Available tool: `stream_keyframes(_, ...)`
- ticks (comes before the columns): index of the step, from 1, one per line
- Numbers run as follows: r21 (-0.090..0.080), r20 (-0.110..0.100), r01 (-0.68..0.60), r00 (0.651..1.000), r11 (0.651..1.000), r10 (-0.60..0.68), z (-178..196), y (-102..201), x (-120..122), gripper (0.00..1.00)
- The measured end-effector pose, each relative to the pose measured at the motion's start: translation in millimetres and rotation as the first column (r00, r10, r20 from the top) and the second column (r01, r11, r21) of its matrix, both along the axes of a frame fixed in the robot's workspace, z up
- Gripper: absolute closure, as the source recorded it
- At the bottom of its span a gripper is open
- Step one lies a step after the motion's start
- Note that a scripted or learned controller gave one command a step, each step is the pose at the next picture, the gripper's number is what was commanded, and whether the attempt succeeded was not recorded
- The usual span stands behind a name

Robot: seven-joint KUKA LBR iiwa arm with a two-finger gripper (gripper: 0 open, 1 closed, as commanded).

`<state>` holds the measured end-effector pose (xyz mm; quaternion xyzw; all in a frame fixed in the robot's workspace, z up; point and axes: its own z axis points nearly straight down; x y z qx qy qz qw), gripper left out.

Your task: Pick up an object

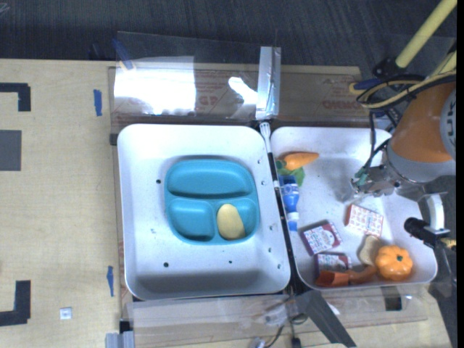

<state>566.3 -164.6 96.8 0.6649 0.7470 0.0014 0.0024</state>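
The right white bin holds several small things. An orange carrot lies at its upper left, with a blue-and-white bottle lying below it along the left wall. A red-and-white packet and a patterned white card lie near the middle. An orange pumpkin, a tan bread piece and a red-brown item sit along the front wall. My gripper hangs low over the bin's upper right part, just above the patterned card; nothing shows between its tips.
The left white bin bears a blue sectioned plate with a yellow oval in its lower right section. A clear plastic sheet and a taped divider stand behind the bins. Cables and a yellow rod cross the upper right.
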Motion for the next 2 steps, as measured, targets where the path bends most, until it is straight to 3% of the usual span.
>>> stream_keyframes(1,0.000,-0.002,0.000,1.000,1.000,0.000,-0.9,0.1,-0.4,0.00)
stream_keyframes(2,0.000,-0.003,0.020,1.000,1.000,-0.020,-10.2,-17.4,-63.4,0.00)
